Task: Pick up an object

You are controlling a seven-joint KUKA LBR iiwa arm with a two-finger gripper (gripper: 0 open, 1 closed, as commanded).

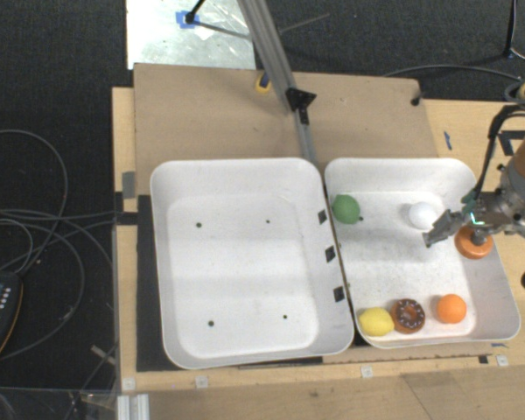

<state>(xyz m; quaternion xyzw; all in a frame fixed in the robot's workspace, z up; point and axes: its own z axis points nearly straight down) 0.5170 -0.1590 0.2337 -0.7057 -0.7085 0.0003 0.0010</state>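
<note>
Camera view, from above at a slant: two shallow white bins sit side by side on the counter point(245, 112), their inner rims touching along a line of small black clips. Left bin point(171, 261) carries nothing but four dark dots on its floor, leaving its whole floor as free room. Right bin point(376, 175) holds every object. A green ball point(346, 208) lies close to the inner rim near the far side; a white ball point(421, 214) lies toward the far right corner. Along the near rim sit a yellow lemon point(376, 322), a brown doughnut point(409, 315) just beside it, and an orange ball point(451, 308) near the right wall. An orange-and-grey piece point(474, 243) rests by the right wall.

The arm point(521, 182) reaches over the right rim, and the gripper point(439, 231) hangs just beside the white ball, on its near right; whether its fingers are spread or pinched cannot be told, and nothing is seen between them. The middle of the right bin's floor stays open. No legible writing or brand shows on any surface.
</note>
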